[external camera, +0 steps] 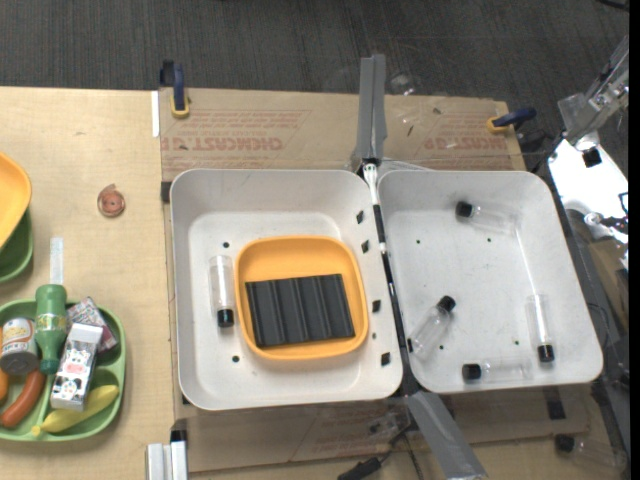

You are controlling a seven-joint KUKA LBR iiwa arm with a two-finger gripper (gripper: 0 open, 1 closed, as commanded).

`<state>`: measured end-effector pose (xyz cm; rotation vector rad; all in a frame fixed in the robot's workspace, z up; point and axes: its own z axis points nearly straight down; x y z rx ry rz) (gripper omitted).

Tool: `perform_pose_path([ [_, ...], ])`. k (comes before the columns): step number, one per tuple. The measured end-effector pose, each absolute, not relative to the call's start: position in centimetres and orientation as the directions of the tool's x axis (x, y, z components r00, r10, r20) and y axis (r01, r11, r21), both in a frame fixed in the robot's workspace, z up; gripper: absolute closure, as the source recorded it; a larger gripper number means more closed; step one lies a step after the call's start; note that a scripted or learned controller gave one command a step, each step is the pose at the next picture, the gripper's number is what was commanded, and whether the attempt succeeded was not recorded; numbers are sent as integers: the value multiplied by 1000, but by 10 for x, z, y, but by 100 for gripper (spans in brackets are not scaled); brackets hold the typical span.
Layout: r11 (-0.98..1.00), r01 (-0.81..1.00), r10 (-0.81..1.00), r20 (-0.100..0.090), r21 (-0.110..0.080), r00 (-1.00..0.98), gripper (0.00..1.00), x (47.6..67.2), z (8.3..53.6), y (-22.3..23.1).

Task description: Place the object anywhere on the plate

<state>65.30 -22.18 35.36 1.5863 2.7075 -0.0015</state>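
Observation:
An orange plate (299, 249) lies in the middle of the left bin (186, 298). A dark grey ribbed block (298, 310) rests flat on it and covers most of its floor. Just left of the plate, a clear vial with a black cap (220, 288) lies on the bin floor, apart from the plate. In the right bin (480, 258) lie several more clear vials with black caps: one at the back (468, 210), one near the middle (433, 323), one on the right (540, 330), and another at the front (488, 371).
A green tray of toy food (100, 408) and an orange dish (12, 203) sit on the wooden bench at far left. Between them and the bins lies a small pink disc (111, 202). A grey metal post (371, 108) stands behind the bins' seam. Clamps (176, 90) hold the cardboard.

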Motion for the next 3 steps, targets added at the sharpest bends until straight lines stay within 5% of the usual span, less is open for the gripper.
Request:
perform_pose_path([
  [1, 490, 872, 872, -4, 1, -490, 0, 653, 354, -222],
  [2, 743, 669, 669, -2, 0, -743, 0, 602, 375, -223],
  [3, 938, 347, 347, -2, 1, -938, 0, 614, 287, -222],
])
